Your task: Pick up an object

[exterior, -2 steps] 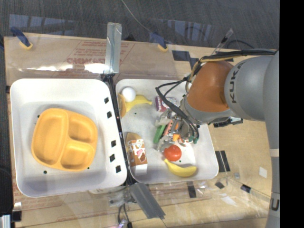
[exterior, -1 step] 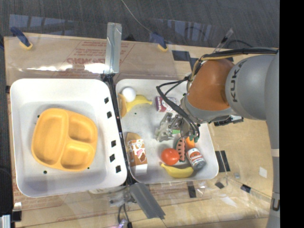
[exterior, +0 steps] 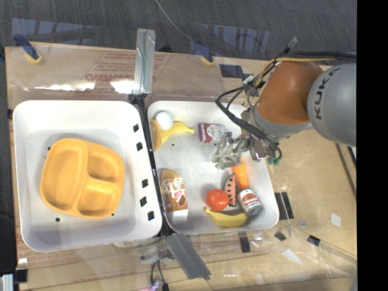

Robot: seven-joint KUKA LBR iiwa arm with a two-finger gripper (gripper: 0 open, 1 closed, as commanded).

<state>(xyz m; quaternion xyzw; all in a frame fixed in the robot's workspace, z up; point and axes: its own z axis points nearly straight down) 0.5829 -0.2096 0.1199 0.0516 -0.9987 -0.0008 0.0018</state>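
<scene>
My gripper (exterior: 225,153) hangs low over the right bin (exterior: 194,162), near its right-hand side. It sits just above an orange carrot (exterior: 241,174) and a watermelon slice (exterior: 231,188). Close by lie a red tomato (exterior: 217,199), a small can (exterior: 249,201), a banana (exterior: 226,218), a carton with a maroon label (exterior: 211,132), a yellow banana-shaped toy (exterior: 171,131), a white egg (exterior: 163,119) and a brown snack box (exterior: 173,191). I see nothing held between the fingers.
The left bin (exterior: 36,126) holds a yellow divided plate (exterior: 82,177). A divider with black clips (exterior: 145,162) separates the two bins. Cables (exterior: 242,93) trail from the wrist over the right bin's far corner.
</scene>
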